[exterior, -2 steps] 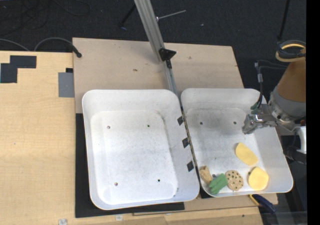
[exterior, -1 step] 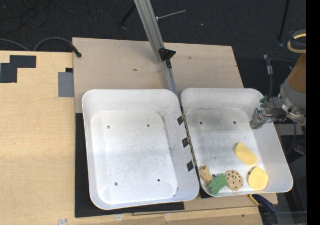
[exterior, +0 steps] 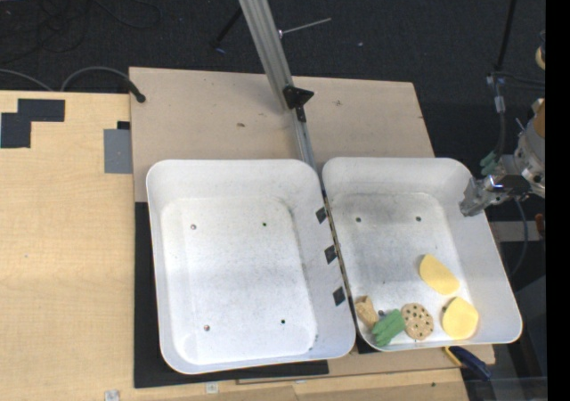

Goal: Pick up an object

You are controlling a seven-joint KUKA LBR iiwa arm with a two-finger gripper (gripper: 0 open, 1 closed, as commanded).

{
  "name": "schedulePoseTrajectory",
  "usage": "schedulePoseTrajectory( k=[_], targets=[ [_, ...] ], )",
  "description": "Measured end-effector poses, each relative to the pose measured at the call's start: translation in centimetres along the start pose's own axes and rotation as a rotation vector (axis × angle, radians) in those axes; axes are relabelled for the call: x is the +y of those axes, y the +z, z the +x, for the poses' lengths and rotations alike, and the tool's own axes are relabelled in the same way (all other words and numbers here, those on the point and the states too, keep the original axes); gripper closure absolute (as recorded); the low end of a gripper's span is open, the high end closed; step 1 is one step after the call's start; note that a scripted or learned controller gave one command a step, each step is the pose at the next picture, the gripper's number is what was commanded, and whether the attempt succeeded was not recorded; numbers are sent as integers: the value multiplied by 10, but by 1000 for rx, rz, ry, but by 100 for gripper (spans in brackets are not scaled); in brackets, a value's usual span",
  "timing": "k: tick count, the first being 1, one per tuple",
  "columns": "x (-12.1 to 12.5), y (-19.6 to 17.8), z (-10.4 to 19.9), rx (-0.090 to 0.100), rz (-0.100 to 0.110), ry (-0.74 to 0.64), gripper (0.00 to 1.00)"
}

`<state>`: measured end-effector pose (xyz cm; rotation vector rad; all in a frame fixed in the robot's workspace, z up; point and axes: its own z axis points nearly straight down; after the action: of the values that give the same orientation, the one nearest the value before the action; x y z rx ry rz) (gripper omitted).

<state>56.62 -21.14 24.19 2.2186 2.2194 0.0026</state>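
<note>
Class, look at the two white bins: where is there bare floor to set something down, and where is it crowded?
The left bin offers bare floor from wall to wall. In the right bin, the far half is free. Its near end is crowded: two yellow pieces, a cookie, a green object and a tan piece.

No text, label, brand, number or sign can be read anywhere in the view. The two white bins [exterior: 233, 178] carry no print, the small things in the right one bear no lettering that can be made out, and the black squares on the wooden worktop [exterior: 62, 212] left of the bins are plain patches, not characters.
</note>
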Motion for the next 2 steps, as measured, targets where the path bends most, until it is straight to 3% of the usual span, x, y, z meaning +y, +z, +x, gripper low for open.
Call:
schedulePoseTrajectory(
  k=[2],
  targets=[
    [32,-6,109,4,4,-5,100]
  ],
)
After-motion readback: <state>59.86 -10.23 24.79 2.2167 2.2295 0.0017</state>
